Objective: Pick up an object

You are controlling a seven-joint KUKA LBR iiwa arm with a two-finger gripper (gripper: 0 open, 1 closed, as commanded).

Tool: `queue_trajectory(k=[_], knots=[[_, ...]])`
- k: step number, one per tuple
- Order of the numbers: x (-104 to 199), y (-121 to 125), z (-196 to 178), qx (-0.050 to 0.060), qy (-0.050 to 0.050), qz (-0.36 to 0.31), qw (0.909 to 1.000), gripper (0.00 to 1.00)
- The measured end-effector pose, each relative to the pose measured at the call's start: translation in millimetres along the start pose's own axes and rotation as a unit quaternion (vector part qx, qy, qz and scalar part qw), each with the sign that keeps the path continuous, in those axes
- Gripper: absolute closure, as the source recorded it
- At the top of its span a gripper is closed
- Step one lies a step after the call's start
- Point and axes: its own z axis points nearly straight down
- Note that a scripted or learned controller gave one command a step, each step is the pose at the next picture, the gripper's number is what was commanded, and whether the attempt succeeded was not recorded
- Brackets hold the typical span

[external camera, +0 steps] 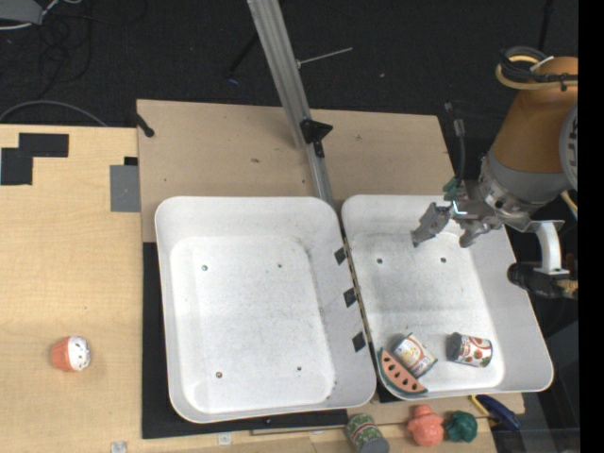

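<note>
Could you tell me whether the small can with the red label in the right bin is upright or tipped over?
Tipped over: the can lies on its side on the right bin floor, label facing up.

Arm enters from the right edge of the camera view, orange band [533, 130] uppermost, grey wrist section below it. Wrist points down and left, toward the upper part of the right-hand side of the bench. Gripper [449, 230] hangs off the wrist with two dark fingers [429, 225] spread apart, tips well separated, nothing between them. Black cabling runs along the arm's upper side.
</note>
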Motion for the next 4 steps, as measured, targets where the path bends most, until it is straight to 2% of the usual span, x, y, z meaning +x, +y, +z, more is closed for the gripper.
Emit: queue_trajectory(k=[1,2,3,4], knots=[[0,1,-3,-0.002,-0.001,0.000,1.0000,0.00],[1,-2,41,0.000,0.000,0.000,1.0000,0.00],[0,6,92,0.000,0.000,0.001,1.0000,0.00],[0,7,124,-0.003,-0.001,0.001,1.0000,0.00]])
